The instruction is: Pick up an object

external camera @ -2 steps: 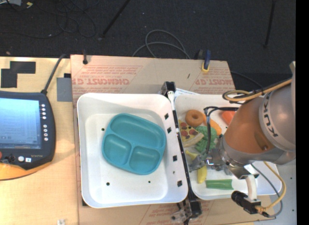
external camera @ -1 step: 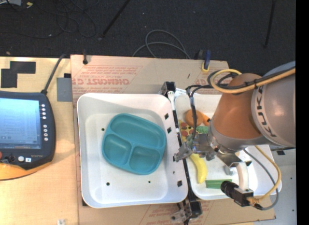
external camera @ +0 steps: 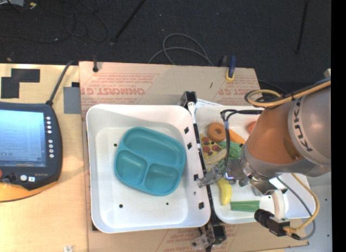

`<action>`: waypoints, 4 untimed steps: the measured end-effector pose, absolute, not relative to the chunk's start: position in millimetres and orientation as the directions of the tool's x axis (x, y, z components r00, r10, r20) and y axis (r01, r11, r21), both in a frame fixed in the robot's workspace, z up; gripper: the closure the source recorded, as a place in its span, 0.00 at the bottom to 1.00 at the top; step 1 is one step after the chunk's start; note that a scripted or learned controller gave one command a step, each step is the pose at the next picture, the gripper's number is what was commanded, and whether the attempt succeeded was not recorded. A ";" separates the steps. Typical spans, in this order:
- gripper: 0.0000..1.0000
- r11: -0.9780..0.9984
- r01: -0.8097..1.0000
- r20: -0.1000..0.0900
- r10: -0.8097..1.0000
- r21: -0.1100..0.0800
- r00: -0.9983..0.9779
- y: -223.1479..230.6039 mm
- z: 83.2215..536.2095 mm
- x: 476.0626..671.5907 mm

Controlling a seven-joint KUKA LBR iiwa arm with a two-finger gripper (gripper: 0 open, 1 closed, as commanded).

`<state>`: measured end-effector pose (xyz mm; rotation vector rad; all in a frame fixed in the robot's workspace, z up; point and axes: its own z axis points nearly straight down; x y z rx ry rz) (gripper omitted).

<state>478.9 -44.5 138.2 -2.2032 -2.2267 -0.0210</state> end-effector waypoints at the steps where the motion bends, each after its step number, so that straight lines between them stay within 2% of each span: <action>1: 0.00 0.006 1.000 0.003 1.000 0.010 -0.006 -2.3 266.4 477.9; 2: 0.00 -0.009 1.000 -0.002 1.000 -0.018 0.009 -91.9 102.7 470.0; 3: 0.00 -0.004 1.000 -0.001 1.000 -0.003 0.004 -82.4 86.8 474.8; 4: 0.00 0.006 1.000 0.003 1.000 0.010 -0.006 -27.8 221.9 478.4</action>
